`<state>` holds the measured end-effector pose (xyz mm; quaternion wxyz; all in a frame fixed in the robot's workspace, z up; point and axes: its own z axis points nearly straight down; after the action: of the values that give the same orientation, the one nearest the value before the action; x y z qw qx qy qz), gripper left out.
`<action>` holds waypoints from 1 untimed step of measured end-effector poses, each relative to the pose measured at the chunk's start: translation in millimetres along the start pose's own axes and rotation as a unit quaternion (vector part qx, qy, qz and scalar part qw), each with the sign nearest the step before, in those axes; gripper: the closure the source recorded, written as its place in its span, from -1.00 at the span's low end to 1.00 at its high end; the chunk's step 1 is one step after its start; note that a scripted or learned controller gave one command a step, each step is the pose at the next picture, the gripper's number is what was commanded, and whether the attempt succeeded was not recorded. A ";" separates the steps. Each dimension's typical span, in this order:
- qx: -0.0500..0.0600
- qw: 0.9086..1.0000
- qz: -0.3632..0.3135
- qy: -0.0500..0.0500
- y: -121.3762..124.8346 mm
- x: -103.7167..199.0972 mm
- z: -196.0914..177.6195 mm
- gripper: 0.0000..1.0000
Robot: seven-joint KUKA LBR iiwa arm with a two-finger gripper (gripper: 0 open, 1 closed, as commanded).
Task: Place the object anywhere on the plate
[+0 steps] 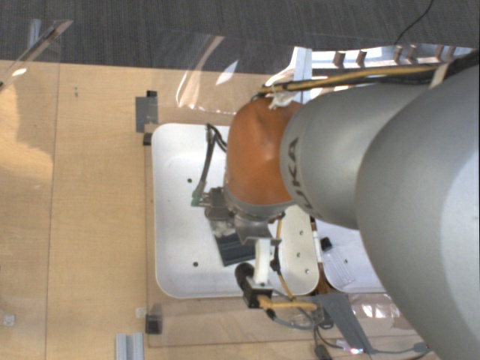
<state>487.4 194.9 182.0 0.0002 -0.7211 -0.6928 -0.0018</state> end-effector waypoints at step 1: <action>-0.004 0.995 0.098 0.004 2.6 27.4 89.2 1.00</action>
<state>491.3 222.4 92.9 -0.0002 -0.7855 -0.6188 -0.0075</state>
